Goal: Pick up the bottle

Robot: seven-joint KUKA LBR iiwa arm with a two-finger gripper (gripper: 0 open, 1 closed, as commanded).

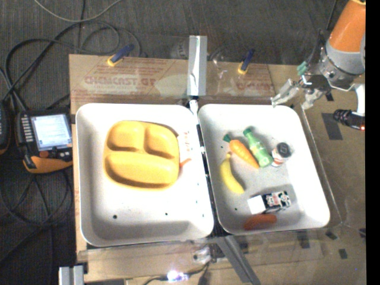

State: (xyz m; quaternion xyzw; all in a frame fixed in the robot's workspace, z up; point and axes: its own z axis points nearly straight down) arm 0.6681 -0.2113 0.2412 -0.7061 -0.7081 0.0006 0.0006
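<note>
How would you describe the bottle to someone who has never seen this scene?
Look in the right bin, near its middle. The bottle lies there on its side, touching the carrot. It is the one green item, with a light label.

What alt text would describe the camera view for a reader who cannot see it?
A green bottle lies in the right white bin beside a carrot and banana, while the gripper hovers past the bin's far right corner. The left bin holds a yellow divided tray.

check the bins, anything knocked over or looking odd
The green bottle lies on its side in the right bin, touching the carrot. The yellow tray sits slightly askew in the left bin. Nothing looks spilled or broken.
</note>
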